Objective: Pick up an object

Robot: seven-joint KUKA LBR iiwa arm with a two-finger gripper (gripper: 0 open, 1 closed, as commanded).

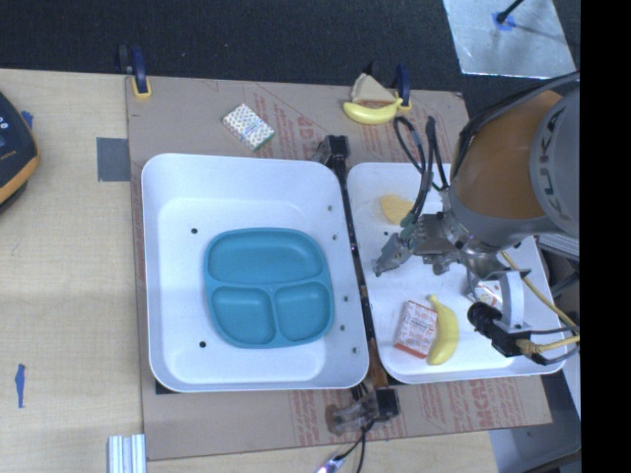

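The arm (523, 166) comes into the frame at the right side. Its biggest visible part is a round orange band with a smooth, slightly shiny surface. Beside the band, at the far right, there is a grey shell, and on it part of some dark letters can be seen. Below the orange part sits a grey metal wrist block. Black cables (419, 161) go from it in loops toward the upper middle of the frame. The gripper (391, 256) is dark grey metal with thin pointed fingers. Under the wrist hang a black part and thin yellow wires (542, 304).
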